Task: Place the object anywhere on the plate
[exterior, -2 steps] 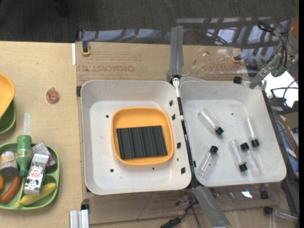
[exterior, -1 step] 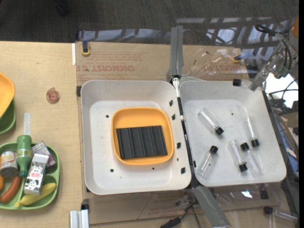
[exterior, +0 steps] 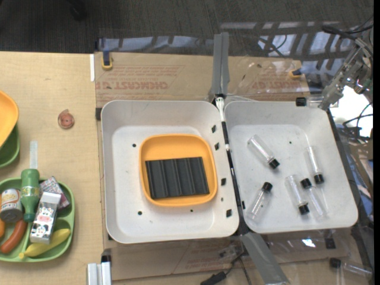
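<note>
An orange plate (exterior: pixel 178 146) lies in the left bin (exterior: pixel 119 177), with a dark ribbed rectangular slab (exterior: pixel 177 177) resting on its middle. Several clear vials with black caps lie loose in the right bin (exterior: pixel 338 159): one at the upper left (exterior: pixel 262 151), one at the right (exterior: pixel 313 164), one at the lower left (exterior: pixel 259 199), and two close together at the lower right (exterior: pixel 295 193). My gripper (exterior: pixel 341 86) hangs above the far right corner of the right bin, away from every vial and holding nothing that I can see.
Brown cardboard (exterior: pixel 154 79) lines the bench behind the bins. To the left, a wooden table carries a green tray (exterior: pixel 62 230) of toy food and a small pink disc (exterior: pixel 66 119). A grey divider post (exterior: pixel 220 64) stands between the bins at the back.
</note>
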`<control>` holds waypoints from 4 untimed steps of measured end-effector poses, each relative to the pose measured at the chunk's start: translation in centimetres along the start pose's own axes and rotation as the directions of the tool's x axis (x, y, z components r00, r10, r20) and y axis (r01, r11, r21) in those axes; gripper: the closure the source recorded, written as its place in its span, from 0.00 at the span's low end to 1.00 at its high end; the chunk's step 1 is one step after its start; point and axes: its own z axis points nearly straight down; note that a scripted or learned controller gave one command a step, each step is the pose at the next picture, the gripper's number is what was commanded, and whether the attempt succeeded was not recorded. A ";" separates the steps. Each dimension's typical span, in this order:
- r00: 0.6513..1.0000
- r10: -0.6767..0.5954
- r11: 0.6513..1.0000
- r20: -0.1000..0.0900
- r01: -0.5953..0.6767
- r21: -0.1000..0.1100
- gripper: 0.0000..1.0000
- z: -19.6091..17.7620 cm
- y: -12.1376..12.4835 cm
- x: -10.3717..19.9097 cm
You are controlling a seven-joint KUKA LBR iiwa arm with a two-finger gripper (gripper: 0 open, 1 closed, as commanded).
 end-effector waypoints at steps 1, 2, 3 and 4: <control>0.969 -0.245 0.969 -0.001 0.245 -0.001 1.00 -15.6 -0.4 0.6; 0.969 -0.245 0.969 -0.001 0.245 -0.001 0.00 -15.6 -0.4 0.6; 0.804 -0.594 0.804 -0.001 0.594 -0.002 0.00 -14.7 -2.5 4.0; 0.579 -0.815 0.579 0.002 0.815 -0.003 0.00 -17.1 0.4 -0.6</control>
